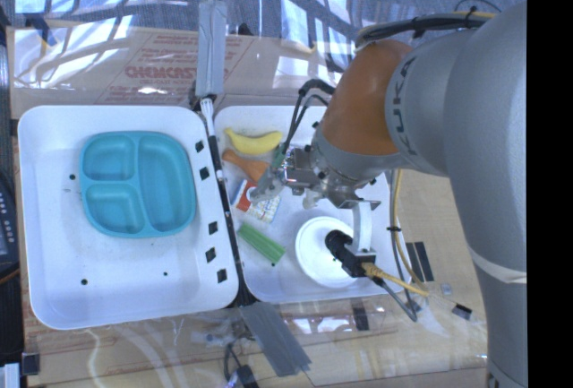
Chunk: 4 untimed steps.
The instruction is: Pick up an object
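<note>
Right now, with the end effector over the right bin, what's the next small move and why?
Probably a short descent. The end effector hangs over the small flat packet, with the carrot and banana just beyond and the green block nearer. Nothing visibly sits between its fingers, so no pick yet.

Two bins side by side on the bench point(107, 77). Left bin point(45, 225): divided tray point(138, 183). Right bin point(269, 283): banana point(252, 142) at back, carrot point(248, 165) just before it, packet point(260, 202) mid, bowl point(313, 252) front right, stick point(260, 244) front left.
</note>
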Tool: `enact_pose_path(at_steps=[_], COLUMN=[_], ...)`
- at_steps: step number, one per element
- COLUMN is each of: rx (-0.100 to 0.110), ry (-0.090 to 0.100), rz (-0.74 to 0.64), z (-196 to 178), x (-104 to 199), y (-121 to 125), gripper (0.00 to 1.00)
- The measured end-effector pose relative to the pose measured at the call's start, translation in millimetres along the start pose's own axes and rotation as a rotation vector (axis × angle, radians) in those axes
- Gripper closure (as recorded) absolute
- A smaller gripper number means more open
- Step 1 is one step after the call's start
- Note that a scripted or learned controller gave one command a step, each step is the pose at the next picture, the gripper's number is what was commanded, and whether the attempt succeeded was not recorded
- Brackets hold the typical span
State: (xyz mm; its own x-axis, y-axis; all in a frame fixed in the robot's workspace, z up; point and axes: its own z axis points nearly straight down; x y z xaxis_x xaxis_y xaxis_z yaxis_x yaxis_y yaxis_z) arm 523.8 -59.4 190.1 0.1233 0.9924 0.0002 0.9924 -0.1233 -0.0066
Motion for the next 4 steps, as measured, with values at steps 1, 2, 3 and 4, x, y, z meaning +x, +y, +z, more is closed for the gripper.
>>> enact_pose_path(at_steps=[1, 2, 3, 4], rx=[-0.001, -0.003, -0.005, -0.008], ry=[0.0, 0.0, 0.0, -0.001], rz=[-0.072, -0.088, -0.278, -0.369], z=[-17, 85, -1, 97], x=[-9, -56, -31, -36], y=[-26, -31, -43, 8], gripper=[0.0, 0.0, 0.0, 0.0])
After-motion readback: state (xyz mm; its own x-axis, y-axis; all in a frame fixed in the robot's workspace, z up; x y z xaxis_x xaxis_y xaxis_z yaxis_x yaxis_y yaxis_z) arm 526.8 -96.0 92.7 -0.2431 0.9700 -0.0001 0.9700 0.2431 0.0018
